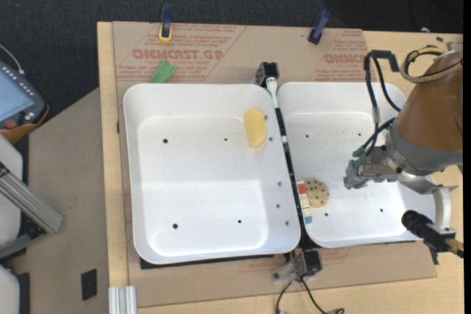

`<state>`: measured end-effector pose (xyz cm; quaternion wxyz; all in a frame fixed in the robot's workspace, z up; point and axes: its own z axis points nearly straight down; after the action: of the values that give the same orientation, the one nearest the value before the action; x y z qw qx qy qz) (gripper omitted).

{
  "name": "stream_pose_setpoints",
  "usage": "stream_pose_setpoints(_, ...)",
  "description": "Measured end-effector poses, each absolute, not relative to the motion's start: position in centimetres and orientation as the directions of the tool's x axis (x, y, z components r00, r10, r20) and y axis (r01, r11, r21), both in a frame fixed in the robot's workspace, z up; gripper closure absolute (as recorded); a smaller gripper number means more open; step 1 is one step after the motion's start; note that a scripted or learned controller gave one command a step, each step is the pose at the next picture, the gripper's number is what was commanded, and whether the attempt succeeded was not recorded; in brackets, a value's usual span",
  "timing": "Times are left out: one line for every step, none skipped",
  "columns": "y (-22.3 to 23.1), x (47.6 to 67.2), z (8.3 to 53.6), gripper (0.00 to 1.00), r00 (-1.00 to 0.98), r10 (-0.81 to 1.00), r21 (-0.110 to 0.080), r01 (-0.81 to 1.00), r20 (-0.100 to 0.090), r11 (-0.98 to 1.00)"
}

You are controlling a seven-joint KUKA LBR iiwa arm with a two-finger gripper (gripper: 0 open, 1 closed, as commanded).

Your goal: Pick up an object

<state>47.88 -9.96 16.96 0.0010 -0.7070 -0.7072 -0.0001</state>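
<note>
A yellow oblong object [255, 128] lies in the left bin [147, 158], near its right wall. A round tan cookie-like piece with dark spots [316, 192] rests in the right bin [338, 103] by its left wall, with a small red, white and blue item [304, 202] beside it. My gripper [360, 176] hangs low over the right bin, a little to the right of the cookie piece and apart from it. Nothing shows between its fingers.
The two bins meet along a dark divider [283, 151]. A green scrap [163, 72] lies on the cardboard behind the left bin. Clamps [165, 26] hold the cardboard's far edge. Cables [379, 84] trail from the arm over the right bin.
</note>
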Motion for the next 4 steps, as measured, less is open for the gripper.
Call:
stream_pose_setpoints(-10.0, 47.9, 16.1, 1.00, 0.000, 1.000, -0.003, 1.000, 0.001, 0.000)
stream_pose_setpoints(-5.3, 48.0, 21.4, 1.00, -0.004, 1.000, 0.005, 1.000, -0.001, 0.004)
stream_pose_setpoints(2.1, 48.1, 28.4, 1.00, -0.010, 1.000, 0.009, 1.000, 0.003, 0.010)
stream_pose_setpoints(8.2, 48.0, 37.9, 1.00, -0.009, 1.000, 0.011, 1.000, 0.003, 0.009)
